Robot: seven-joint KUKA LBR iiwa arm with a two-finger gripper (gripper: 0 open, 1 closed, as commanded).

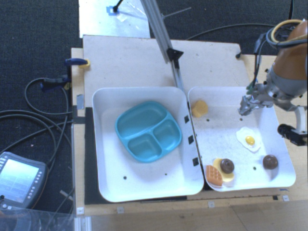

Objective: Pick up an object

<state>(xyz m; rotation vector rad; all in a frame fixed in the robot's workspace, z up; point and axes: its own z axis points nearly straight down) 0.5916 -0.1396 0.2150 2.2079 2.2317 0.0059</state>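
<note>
While I hang over the right bin [288, 177], my gripper [245, 107] sits above its far half; whether my jaws are parted I cannot tell. Just nearer in that bin lies a fried egg [249, 140]. Left of it, the other bin [103, 177] holds a blue divided plate [148, 131], on a pale bench [130, 61] over dark carpet [33, 32].

The right bin [288, 177] has open floor across its middle; a yellow lump [199, 108] sits by the divider, a fried egg [249, 140] right of centre, a waffle [214, 175] and two chocolate doughnuts [226, 166] along the front. A blue divided plate [148, 131] occupies the left bin's [103, 129] centre.
</note>
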